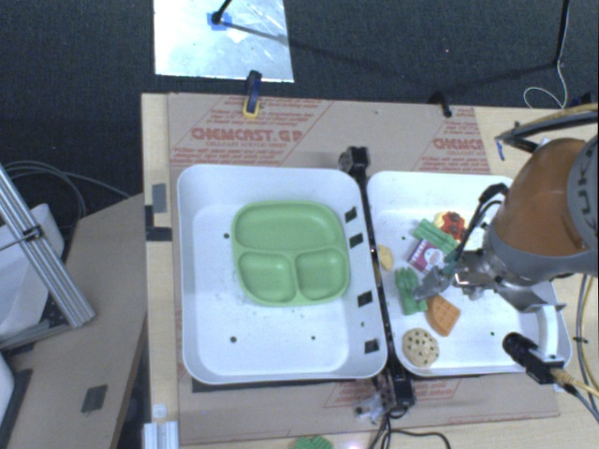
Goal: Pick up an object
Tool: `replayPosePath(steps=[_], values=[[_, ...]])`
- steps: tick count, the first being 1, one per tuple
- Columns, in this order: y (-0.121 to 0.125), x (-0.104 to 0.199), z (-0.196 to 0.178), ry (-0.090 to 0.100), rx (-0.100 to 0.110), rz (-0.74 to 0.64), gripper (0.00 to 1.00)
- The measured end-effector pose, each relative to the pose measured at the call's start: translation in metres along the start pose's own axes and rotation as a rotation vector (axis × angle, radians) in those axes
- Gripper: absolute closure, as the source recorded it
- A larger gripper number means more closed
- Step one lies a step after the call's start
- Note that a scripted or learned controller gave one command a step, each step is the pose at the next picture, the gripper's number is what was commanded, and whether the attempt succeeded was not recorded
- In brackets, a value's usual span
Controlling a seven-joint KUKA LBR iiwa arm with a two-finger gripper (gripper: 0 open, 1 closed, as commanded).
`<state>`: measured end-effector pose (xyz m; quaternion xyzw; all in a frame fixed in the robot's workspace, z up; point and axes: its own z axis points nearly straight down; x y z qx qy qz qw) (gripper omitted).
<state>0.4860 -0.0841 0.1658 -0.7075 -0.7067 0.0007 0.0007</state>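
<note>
The grey arm with its orange band (552, 204) covers much of the right white bin (487, 354), and whether the pincer (438, 279) is open or closed cannot be told. It hovers over a green plastic toy piece (408, 290). Beside that piece lie an orange waffle-textured wedge (444, 314), a round cookie (420, 346) and a pink-and-green packet (430, 251). The left bin holds a green three-compartment tray (288, 253).

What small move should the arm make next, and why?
Probably lower the hand a little and close it. It hangs in the right bin among small items, right beside the green piece and above the orange waffle, with nothing visibly between its tips.
</note>
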Motion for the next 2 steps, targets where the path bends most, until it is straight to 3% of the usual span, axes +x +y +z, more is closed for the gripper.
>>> replayPosePath(steps=[2], values=[[0.0006, 0.0011, -0.0016, 0.0, -0.003, -0.001, 0.0]])
